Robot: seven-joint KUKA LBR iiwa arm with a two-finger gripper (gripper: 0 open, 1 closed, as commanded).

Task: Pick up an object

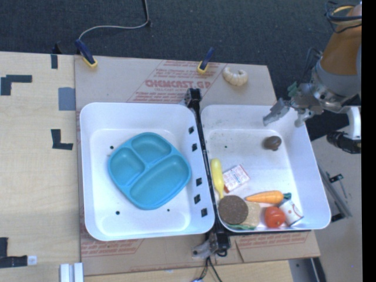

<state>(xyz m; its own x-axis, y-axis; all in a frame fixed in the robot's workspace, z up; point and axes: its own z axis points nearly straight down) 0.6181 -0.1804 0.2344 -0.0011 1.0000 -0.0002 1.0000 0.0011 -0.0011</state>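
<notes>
My gripper (286,114) hangs over the far right corner of the right bin (305,157), its two grey fingers spread apart with nothing between them. A small brown lump (271,142) lies just below it on the bin floor. Along the bin's near side lie a yellow banana (217,177), a red-and-white packet (236,177), a round brown sandwich (235,210), an orange carrot (265,197) and a red tomato (274,217).
The left bin (94,175) holds a blue divided plate (149,170). A black clip divider (195,134) runs between the bins. A cream doughnut-shaped piece (235,75) lies on the cardboard behind the right bin. Two yellow-blue clamps (87,53) pin the cardboard's far edge.
</notes>
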